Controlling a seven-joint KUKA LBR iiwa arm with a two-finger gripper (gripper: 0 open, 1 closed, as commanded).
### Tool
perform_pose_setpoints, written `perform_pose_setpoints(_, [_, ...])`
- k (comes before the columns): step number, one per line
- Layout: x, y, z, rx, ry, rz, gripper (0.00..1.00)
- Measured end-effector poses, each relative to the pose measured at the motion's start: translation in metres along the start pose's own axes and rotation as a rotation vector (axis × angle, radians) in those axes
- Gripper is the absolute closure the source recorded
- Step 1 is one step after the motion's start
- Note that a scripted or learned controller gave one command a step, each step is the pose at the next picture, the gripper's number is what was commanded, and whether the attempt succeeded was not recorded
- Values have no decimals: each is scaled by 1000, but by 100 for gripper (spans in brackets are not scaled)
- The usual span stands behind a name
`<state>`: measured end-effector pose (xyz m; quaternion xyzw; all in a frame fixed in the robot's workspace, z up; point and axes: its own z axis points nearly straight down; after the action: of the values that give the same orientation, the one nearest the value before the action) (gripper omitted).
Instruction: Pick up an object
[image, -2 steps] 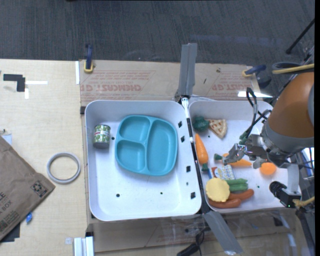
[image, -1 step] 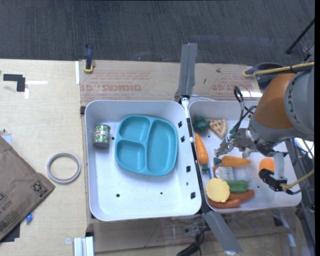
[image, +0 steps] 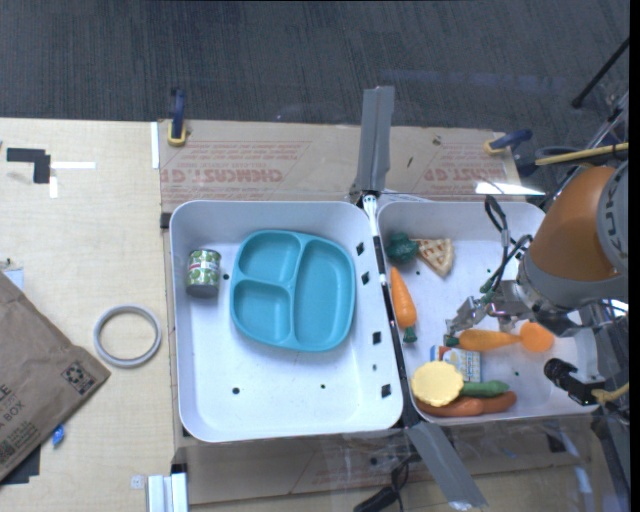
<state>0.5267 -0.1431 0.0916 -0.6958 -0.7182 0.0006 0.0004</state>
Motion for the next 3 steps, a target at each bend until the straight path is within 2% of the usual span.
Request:
perform_pose_setpoints(1, [37, -45, -1, -7, -1, -262, 0])
perform_pose_setpoints(2, [37, -44, -10, -7, -1, -258, 100])
perform_pose_setpoints(3, [85, 6, -99, 1, -2, 132, 100])
